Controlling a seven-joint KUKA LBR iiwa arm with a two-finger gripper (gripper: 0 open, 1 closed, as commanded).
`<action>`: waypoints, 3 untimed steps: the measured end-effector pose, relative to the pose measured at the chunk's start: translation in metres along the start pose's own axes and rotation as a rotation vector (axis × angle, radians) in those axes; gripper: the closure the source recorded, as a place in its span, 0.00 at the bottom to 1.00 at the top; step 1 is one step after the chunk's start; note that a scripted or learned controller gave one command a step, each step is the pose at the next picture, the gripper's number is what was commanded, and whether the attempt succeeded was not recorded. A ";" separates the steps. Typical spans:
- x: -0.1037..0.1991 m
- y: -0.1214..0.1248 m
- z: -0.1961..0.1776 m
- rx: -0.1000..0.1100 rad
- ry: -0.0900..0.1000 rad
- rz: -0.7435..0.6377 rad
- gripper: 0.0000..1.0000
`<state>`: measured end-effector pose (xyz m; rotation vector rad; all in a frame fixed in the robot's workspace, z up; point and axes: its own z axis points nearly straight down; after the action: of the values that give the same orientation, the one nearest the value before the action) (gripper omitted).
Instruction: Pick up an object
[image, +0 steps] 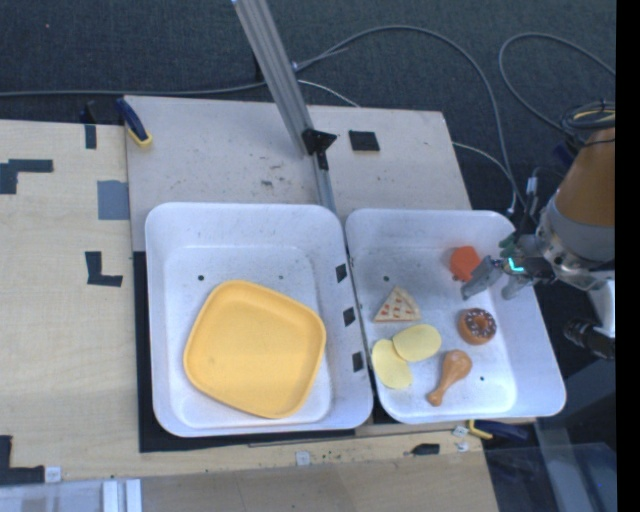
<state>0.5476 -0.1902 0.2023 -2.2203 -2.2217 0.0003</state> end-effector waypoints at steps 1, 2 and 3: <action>0.000 0.000 0.000 0.000 0.000 0.000 0.00; -0.002 0.006 0.061 0.005 0.001 0.000 0.00; -0.002 0.008 0.095 -0.009 -0.003 0.000 0.00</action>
<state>0.5560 -0.1924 0.1072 -2.2260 -2.2280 -0.0066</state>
